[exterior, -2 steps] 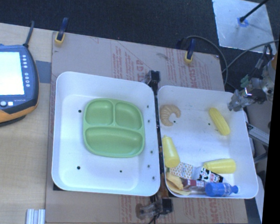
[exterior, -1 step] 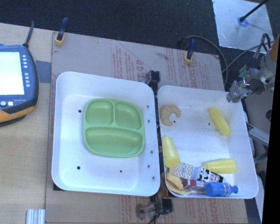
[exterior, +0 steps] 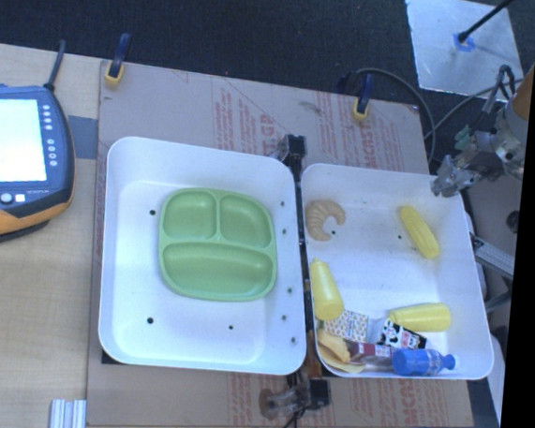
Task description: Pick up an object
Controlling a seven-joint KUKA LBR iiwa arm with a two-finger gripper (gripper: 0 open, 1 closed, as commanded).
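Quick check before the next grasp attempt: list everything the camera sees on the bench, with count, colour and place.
Bins: two, white, side by side on the bench.
Tray: one, green, three compartments, in the left bin.
Croissant: one, tan, right bin, far left corner.
Corn: one, yellow, right bin, far side.
Yellow pieces: two, right bin, one at left wall, one near right wall.
Bottle: one, blue, right bin, near edge.
Cartons: small pile, mixed colours, right bin, near edge.
Pendant: one, grey and orange, left of bins.
Clamps: two, yellow, far board edge.
End effector: one, grey, over right bin's far right corner.
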